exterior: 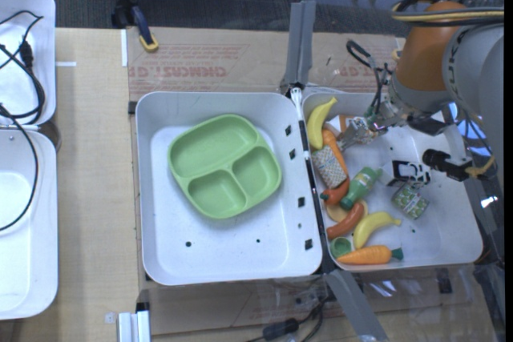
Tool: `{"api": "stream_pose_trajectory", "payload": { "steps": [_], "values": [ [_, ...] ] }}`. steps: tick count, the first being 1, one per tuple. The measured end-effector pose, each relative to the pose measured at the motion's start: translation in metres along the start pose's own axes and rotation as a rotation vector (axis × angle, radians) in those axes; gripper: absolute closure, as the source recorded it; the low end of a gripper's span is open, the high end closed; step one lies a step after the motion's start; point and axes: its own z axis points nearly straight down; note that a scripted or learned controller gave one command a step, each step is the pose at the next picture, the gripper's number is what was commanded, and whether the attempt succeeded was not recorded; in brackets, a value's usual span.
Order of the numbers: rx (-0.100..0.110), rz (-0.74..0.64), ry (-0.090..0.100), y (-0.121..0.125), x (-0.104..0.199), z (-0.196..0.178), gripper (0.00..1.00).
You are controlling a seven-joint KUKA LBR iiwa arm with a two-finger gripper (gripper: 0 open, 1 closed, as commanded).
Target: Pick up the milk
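A small white-and-green carton [411, 201], which I take for the milk, lies in the right bin [449, 252] toward its right side. My gripper [358, 130] hangs low over the bin's far left part, beside a yellow banana [321, 121] and above an orange carrot [335, 156]. The carton lies well to the right of the gripper and nearer the front, apart from it. Nothing shows as held.
The right bin also holds a green bottle [361, 184], a grey textured block [327, 165], a red pepper [333, 193], a sausage [346, 221], a second banana [373, 225] and a carrot [369, 255]. A green divided plate [224, 164] lies in the left bin [160, 252].
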Motion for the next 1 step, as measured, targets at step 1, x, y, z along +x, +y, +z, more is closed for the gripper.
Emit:
{"api": "stream_pose_trajectory", "payload": {
  "steps": [1],
  "values": [
    [0.008, 0.002, 0.001, -0.0022, -0.0019, -0.0061, 1.00]
  ]
}}
